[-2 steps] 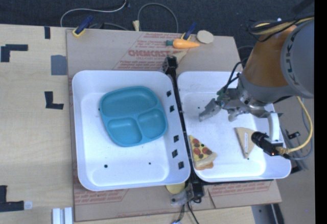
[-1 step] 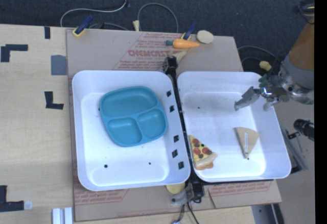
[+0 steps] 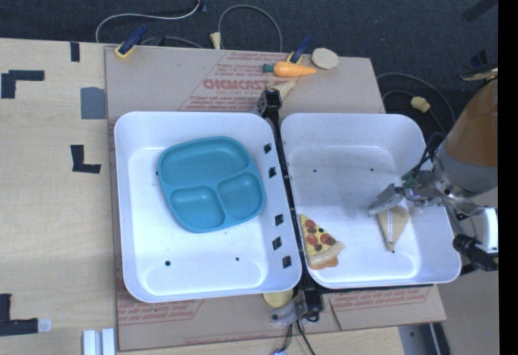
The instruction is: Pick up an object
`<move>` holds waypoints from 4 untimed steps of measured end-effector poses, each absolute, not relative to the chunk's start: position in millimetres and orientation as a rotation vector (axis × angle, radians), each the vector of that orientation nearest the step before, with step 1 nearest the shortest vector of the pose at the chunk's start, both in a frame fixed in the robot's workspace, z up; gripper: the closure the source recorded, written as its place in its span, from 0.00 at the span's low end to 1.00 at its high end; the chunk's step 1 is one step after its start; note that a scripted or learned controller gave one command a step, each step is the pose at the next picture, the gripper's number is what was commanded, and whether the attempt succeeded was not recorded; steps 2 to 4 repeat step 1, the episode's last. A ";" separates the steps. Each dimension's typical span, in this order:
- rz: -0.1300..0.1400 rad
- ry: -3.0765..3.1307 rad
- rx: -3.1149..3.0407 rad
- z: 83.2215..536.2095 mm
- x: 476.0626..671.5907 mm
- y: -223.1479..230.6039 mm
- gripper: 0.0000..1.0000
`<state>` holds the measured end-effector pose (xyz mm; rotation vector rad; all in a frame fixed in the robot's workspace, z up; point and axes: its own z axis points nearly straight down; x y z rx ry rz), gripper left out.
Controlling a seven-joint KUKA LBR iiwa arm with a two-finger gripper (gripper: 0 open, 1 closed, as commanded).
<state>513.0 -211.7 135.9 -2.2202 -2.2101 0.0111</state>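
grey arm (image 3: 473,143) with an orange band reaches into the right bin (image 3: 356,131), its jaws (image 3: 394,212) low over the bin floor; the metal fingers (image 3: 382,201) look spread apart, with nothing seen between them. touching or just under the jaws lies a cream wedge-shaped object (image 3: 394,226); i cannot tell which. well off to the jaws' left, near the bin's front corner, sits a pizza slice toy (image 3: 319,241). farther left, in the left bin (image 3: 133,183), rests a blue divided plate (image 3: 211,183)

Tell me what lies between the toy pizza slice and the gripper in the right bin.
Camera view: bare white floor of the right bin separates the toy pizza slice from the gripper; a cream wedge-shaped piece lies at the gripper.
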 end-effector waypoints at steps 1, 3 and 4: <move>0.001 -2.229 -2.232 87.0 513.6 -220.6 0.00; 0.001 -2.229 -2.232 87.0 513.6 -220.6 0.00; 0.001 -2.229 -2.232 87.0 513.6 -220.6 0.00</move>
